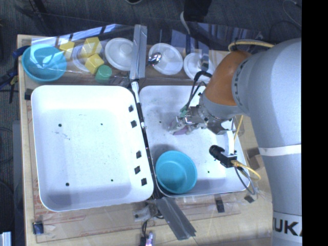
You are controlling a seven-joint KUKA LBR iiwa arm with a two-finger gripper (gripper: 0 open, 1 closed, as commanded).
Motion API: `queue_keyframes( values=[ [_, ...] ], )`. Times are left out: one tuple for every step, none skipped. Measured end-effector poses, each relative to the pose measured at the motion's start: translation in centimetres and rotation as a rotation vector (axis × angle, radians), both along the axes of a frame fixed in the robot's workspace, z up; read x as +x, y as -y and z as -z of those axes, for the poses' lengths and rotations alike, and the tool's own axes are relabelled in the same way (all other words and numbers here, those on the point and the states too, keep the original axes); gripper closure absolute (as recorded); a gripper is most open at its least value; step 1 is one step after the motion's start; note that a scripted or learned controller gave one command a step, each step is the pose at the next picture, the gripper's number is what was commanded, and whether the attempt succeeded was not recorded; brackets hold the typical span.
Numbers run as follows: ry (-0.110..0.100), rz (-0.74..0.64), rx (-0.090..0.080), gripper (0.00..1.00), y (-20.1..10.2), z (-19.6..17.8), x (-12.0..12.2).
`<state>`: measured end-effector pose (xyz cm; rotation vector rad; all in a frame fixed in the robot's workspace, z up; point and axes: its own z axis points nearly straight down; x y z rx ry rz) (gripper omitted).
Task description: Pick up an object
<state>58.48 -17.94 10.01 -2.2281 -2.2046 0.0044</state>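
A blue bowl [176, 171] sits in the right bin [159, 101], against its front left corner. My gripper [184, 123] is low over the middle of that bin, behind and slightly right of the bowl. A small pale, purplish thing [179, 131] lies right under the gripper; its shape is too blurred to name. The grey arm with its orange band [225, 83] reaches in from the right and hides the bin's right side.
The left bin [77, 137] lies beside the right one, with a black-clipped divider [139, 137] between them. Behind the bins stand another blue bowl [43, 61], yellow blocks [92, 55], a green cap [104, 73] and white lids [120, 53]. A black cable plug [220, 155] hangs off the arm.
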Motion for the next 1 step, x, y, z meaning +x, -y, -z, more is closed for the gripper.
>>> queue_keyframes(
  values=[
    [0.005,-0.045,-0.003,1.00,-3.58,-12.41,2.45]
  ],
)
